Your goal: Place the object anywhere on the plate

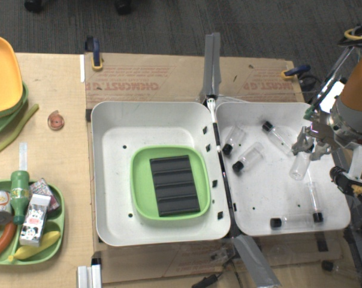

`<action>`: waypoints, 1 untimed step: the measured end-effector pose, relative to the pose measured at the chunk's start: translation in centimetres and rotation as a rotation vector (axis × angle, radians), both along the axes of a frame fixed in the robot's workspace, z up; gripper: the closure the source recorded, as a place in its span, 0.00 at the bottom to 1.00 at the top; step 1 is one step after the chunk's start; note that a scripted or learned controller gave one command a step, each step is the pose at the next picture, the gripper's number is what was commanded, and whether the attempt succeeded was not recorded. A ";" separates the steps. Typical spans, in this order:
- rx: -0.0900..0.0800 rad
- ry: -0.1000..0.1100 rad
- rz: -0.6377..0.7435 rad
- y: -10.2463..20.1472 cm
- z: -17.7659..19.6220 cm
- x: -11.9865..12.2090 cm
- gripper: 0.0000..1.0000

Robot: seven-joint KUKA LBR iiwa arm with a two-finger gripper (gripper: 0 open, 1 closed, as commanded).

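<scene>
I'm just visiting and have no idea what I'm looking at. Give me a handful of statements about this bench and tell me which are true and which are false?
1. A green plate sits in the left bin. True.
2. A dark ridged block lies on the green plate. True.
3. The right bin holds bananas. False: it holds several clear tubes with black caps, such as one near its middle.
4. The gripper is above the left bin. False: it is over the right bin's right side, with a clear tube at its tip.
5. A yellow dish rests at the bench's far left. True.
</scene>
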State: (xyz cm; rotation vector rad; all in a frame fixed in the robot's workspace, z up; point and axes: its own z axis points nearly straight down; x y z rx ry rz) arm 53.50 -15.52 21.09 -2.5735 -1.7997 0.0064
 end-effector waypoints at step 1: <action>0.000 0.000 -0.001 0.0 0.0 0.0 0.00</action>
